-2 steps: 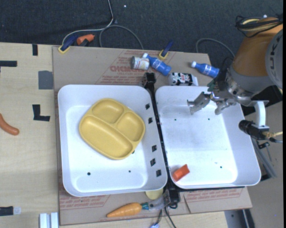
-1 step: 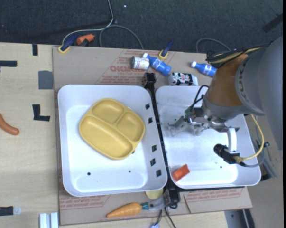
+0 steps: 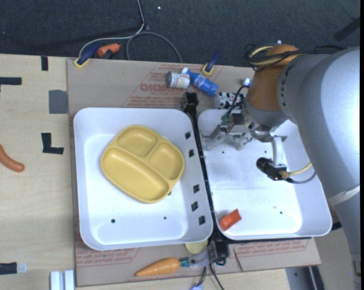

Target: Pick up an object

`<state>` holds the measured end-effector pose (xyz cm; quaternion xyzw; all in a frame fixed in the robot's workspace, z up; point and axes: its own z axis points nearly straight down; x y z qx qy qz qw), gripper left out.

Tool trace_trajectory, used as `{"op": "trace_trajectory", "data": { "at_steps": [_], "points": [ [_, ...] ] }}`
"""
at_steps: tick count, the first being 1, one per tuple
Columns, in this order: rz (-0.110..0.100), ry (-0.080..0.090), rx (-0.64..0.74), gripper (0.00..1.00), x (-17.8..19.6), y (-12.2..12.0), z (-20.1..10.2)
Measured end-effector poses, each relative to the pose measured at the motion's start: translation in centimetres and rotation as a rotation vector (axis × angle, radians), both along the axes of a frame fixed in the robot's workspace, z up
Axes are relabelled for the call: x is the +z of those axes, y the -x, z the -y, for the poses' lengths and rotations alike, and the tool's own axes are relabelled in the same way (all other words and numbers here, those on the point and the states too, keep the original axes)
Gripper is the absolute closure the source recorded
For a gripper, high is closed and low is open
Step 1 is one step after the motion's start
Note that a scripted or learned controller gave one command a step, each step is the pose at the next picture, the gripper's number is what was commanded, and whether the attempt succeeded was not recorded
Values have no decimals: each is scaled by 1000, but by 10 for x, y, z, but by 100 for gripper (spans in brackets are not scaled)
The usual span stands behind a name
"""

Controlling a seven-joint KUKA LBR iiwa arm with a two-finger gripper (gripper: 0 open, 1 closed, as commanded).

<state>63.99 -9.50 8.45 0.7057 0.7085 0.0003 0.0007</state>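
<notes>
the end effector [image 3: 230, 135] hangs at the far edge of the right shallow white bin [image 3: 290, 222]; whether it's spread, i cannot tell. the small orange wedge-shaped block [image 3: 230, 219] lies nearer the camera, well apart.

A yellow divided plate [image 3: 143, 162] lies flat in the left bin; a small orange block [image 3: 230, 219] lies in the right bin.

Red mirrored lettering runs along the cardboard sheet [image 3: 146, 88], too blurred to read.
</notes>
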Motion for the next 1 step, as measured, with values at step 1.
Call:
{"op": "trace_trajectory", "data": {
  "at_steps": [1],
  "points": [
    [1,0,-1,0,1,-30,6]
  ]
}}
